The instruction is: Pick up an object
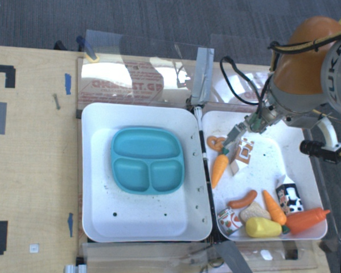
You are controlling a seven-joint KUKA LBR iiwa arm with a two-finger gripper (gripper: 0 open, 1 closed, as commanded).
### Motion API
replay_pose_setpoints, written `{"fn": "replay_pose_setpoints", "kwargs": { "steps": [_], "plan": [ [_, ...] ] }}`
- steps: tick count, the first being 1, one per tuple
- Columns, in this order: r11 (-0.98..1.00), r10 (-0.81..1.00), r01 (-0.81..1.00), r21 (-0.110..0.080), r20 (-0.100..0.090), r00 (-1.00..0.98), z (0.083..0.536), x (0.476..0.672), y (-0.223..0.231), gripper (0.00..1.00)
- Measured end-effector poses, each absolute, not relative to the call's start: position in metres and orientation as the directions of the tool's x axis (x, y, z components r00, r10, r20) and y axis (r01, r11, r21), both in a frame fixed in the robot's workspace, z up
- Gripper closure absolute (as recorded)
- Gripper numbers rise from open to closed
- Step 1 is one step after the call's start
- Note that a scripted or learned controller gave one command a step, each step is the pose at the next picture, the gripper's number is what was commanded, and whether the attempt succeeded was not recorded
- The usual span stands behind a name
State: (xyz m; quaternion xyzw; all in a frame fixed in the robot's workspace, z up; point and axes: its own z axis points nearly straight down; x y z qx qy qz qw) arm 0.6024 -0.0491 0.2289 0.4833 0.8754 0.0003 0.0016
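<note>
A glossy yellow pear-shaped toy (262,227) lies nearest; the tool (231,143), grip unreadable, hovers by a tapered carrot (219,170).

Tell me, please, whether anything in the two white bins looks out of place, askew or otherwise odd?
Nothing looks spilled or damaged. The turquoise three-compartment plate sits slightly askew in the left white bin. In the right white bin, the toy foods are heaped along the near wall, while an orange toy carrot lies alone beside the dividing wall.
</note>
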Motion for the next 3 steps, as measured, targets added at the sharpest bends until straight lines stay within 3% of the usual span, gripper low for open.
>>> {"fn": "replay_pose_setpoints", "kwargs": {
  "steps": [1,2,3],
  "plan": [
    [0.523,0.853,0.852,0.004,-0.005,-0.523,0.114,0.556,-0.1,0.0],
    [0.33,0.944,0.944,0.006,-0.003,-0.33,0.088,0.601,-0.106,0.0],
    [0.333,0.943,0.943,0.008,-0.005,-0.333,0.099,0.602,-0.105,1.0]
  ]
}}
